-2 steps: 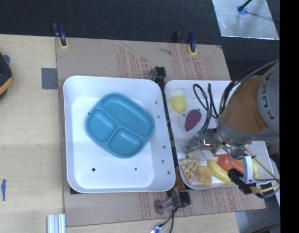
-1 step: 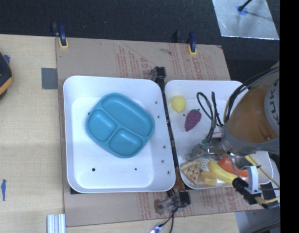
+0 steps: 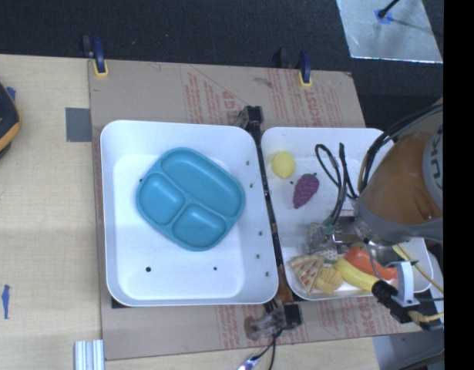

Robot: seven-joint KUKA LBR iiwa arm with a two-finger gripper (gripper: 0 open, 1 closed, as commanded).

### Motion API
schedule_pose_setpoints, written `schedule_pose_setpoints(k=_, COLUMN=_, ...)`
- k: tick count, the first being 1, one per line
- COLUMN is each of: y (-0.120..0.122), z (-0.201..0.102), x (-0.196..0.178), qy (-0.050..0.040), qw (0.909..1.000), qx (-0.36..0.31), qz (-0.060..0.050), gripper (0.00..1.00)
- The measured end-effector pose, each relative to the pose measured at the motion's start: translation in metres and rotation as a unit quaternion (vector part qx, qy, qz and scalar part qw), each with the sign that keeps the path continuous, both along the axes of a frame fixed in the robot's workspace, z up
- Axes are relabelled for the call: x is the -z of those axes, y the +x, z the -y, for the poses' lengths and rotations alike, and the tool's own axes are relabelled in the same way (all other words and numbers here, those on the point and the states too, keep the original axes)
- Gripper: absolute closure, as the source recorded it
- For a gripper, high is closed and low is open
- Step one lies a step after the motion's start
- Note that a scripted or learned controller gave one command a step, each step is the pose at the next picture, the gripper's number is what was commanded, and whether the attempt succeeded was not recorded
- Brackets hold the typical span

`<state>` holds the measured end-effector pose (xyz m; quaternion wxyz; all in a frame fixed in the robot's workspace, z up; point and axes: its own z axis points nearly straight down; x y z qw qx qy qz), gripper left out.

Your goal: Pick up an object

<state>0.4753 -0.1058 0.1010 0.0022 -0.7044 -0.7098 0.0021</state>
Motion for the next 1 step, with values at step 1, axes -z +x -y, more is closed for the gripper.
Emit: schedule_pose_setpoints(k=1, y=0.0474, z=-0.0586, x=-0.0908, qy=0.0002, qw=1.0000, qx=0.001, qz=0.002, gripper=1.00)
